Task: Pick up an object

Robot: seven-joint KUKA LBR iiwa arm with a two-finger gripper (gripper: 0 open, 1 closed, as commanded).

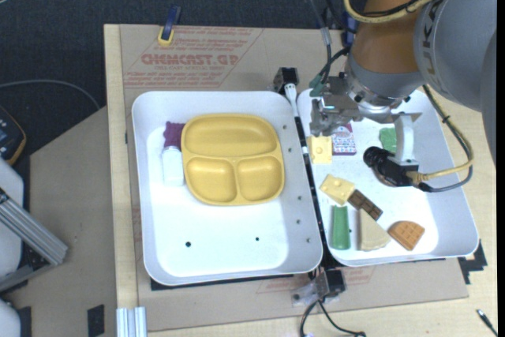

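Left bin (150,193): on your left you see a yellow divided tray (233,156) lying flat near its upper half, with a purple item (173,133) and a small white bottle (172,166) just beside the tray's left edge.

Right bin (442,237): along its near side you find a yellow cheese wedge (337,189), a brown block (365,204), a green bar (339,226), a pale wedge (370,233) and an orange waffle piece (407,234), all close together.

Gripper (322,125): it hangs over the right bin's upper left corner; you cannot tell from here how it is set. A small yellow square (321,149) shows just below it, and a pink-patterned card (343,143) just beside that.

Arm (426,20): it reaches in from your right, above the right bin's far end.
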